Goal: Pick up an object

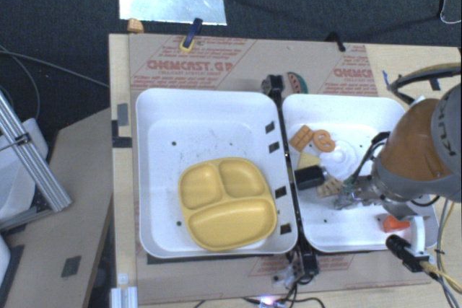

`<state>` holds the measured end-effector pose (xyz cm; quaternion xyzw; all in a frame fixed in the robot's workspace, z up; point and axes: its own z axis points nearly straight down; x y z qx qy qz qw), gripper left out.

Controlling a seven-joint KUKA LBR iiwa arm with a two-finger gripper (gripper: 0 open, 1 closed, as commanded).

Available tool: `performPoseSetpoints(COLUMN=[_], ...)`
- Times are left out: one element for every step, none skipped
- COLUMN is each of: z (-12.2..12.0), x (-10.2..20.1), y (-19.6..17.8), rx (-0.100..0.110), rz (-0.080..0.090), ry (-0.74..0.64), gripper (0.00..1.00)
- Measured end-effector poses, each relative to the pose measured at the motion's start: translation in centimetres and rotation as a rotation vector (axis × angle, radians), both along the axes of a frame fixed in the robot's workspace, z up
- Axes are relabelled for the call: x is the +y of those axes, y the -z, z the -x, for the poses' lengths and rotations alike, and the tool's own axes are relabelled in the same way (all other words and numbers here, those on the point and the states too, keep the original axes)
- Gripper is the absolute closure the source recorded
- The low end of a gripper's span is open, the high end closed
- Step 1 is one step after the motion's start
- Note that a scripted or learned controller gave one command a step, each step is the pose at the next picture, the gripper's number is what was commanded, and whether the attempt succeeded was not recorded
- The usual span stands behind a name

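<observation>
Two shallow white bins sit side by side on the tabletop (216, 58), which is covered with brown cardboard bearing red print. The left bin (159, 119) holds a yellow divided plate (227, 202) with three compartments, lying flat toward the near right part of that bin. The right bin (346, 108) holds a small cluster of objects near its left wall: an orange pretzel-shaped piece (323, 140) beside a small orange-brown block (301, 134), a pale yellow wedge (309, 159) just below them, a black block (309, 177) under that, a white rounded object (339, 161) to the right of the wedge, and a tan waffle-textured piece (329, 188) next to the black block. The arm (419, 148) comes in from the right, its orange band over the right bin's right side. The gripper (345, 198) is low in the right bin, pointing left, with its tip just beside the tan piece and the white object. I cannot tell whether the fingers are open or closed, and nothing can be seen held between them. A small orange-red object (395, 223) lies near the right bin's near right corner, partly under the arm.
</observation>
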<state>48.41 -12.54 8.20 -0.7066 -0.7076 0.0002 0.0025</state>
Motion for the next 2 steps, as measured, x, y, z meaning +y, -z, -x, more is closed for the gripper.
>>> performPoseSetpoints(z=[-0.3, -0.3], x=[-2.0, -4.9], y=[-0.2, -0.2], rx=[-0.006, -0.006], rz=[0.004, 0.004], ry=[0.001, 0.002], gripper=[1.0, 1.0])
